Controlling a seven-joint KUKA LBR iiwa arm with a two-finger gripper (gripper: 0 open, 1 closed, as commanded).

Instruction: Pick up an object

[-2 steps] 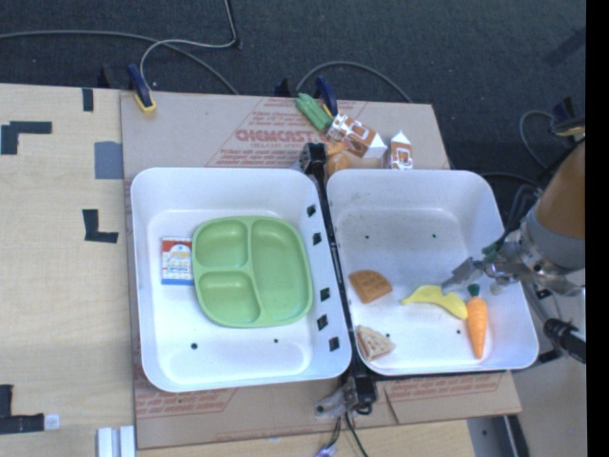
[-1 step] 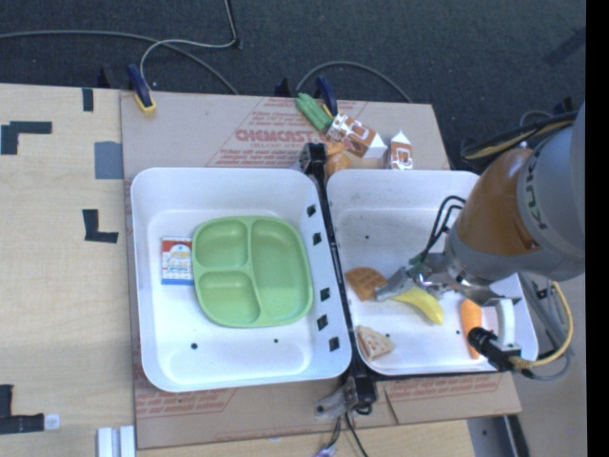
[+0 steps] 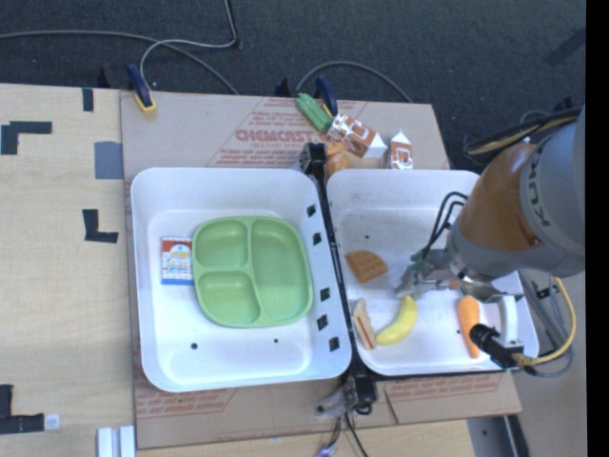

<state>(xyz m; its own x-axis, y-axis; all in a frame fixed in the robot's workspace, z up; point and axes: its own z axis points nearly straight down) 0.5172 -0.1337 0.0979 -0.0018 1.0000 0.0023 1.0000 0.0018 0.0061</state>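
Tool (image 3: 416, 281) is hovering right above the banana (image 3: 399, 322), probably lining up; can't tell its opening.

This is a robotics lab or test workspace rather than a home. Two shallow white plastic bins (image 3: 152, 255) sit clamped side by side on a printed brown cardboard sheet (image 3: 257, 141) laid over a pale wooden bench (image 3: 57, 255) marked with black tape. Loose black cables (image 3: 228, 8) trail across dark grey carpet (image 3: 428, 27), and a grey and orange industrial arm (image 3: 519, 208) reaches over the bins.
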